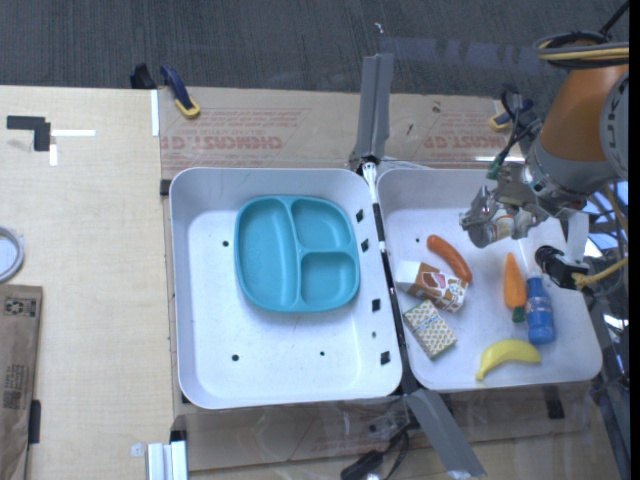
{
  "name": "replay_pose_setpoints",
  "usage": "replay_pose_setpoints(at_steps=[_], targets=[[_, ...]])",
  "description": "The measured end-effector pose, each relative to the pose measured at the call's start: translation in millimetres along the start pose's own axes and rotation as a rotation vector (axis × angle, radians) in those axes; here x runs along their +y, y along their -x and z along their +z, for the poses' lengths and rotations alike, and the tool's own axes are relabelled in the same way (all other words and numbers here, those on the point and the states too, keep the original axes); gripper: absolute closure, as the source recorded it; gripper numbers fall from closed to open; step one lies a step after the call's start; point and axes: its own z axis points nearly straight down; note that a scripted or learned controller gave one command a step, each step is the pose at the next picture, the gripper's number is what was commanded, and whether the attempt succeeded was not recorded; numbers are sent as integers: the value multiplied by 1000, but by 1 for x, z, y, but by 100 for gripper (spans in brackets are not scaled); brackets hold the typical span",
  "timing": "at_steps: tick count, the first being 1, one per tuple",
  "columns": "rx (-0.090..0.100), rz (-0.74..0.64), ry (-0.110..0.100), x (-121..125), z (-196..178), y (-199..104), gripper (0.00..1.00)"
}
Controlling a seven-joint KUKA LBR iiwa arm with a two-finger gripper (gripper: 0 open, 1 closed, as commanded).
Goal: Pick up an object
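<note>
Candidate objects: the right bin point(570, 368) holds everything loose, so the pick must come from there: a red-orange sausage point(449, 257), a small printed carton point(437, 287), a checkered packet point(430, 329), a carrot point(513, 281), a blue bottle point(539, 313) and a banana point(507, 356).
Why they lie so: all are flat on the bin floor, scattered as if tipped in. The carton touches the sausage's lower end, and the carrot lies just beside the bottle, so those pairs would probably crowd a grasp. The banana sits apart near the front wall, and I judge it the easier target.
Gripper: the gripper point(492, 220) hangs over the back part of the right bin, near the upper end of the sausage. Nothing shows between its fingers, and whether the claw is spread or closed I cannot tell (the slant of the view and the grey metal hide it).
Stage: judged from this, nothing is lifted yet and the pick is not done.
Left bin: the left bin point(200, 358) carries one teal divided plate point(297, 252), upright and nothing in its three compartments.
Divider: a grey post point(375, 108) stands at the back where the two bins meet.
Surface: pale wooden bench point(80, 218), with a brown board point(290, 123) under the bins' back edges held by a blue and yellow clamp point(178, 92).
Room: dark floor point(250, 18) behind the bench; a brown paper bag point(18, 363) lies at the left edge.
</note>
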Motion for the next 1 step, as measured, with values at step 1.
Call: replay_pose_setpoints(at_steps=[1], targets=[[0,22,3,-10,-86,-83,100]])
